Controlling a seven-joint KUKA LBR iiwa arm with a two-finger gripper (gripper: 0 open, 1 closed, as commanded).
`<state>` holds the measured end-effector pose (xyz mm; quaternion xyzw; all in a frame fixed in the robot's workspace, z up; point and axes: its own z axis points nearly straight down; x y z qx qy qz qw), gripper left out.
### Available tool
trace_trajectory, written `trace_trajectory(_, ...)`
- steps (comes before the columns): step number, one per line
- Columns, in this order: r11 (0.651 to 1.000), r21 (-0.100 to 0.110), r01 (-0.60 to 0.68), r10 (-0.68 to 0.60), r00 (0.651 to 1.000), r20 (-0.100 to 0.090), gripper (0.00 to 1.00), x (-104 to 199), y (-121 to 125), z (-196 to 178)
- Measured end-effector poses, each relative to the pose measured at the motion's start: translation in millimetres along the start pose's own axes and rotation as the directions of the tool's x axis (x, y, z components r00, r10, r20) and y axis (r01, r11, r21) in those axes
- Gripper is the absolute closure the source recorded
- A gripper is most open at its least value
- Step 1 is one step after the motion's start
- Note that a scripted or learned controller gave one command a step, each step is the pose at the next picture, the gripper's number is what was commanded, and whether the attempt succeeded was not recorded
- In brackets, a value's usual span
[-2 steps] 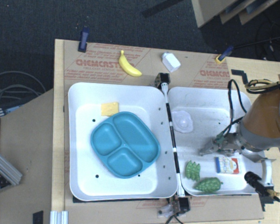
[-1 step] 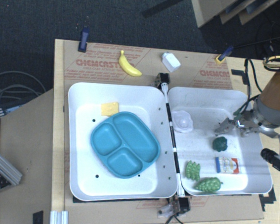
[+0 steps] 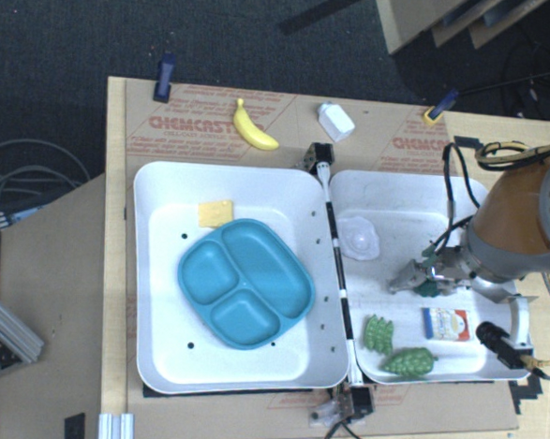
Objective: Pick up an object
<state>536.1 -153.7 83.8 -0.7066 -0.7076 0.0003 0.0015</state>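
Lowest in the right bin point(image 3: 390, 189), just below the gripper point(image 3: 419, 280): two green leafy pieces point(image 3: 378, 333) and point(image 3: 410, 362), with a small printed packet point(image 3: 444, 322) beside them and a clear cup point(image 3: 358, 238) up-left of the fingers. Reaching in from the right with the wrist low over the bin floor, a dark green bit at the fingertips, spread or pinching impossible to tell. Well off to the left, a blue divided plate point(image 3: 244, 282) and yellow block point(image 3: 215, 213) in the other bin point(image 3: 155, 252); beyond, a banana point(image 3: 252, 128) on the bench.

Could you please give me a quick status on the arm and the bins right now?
Claw low in right bin, grip state unclear. Nothing seen held. Small card and green pieces nearby. Blue tray in left bin.
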Motion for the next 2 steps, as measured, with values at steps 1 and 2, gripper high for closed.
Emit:
trace_trajectory(1,1.0,-0.003,-0.002,0.002,1.0,0.002,1.0,-0.8,0.7,-10.6)
trace_trajectory(2,1.0,-0.004,0.0,0.0,1.0,0.001,1.0,88.9,3.0,-122.5)
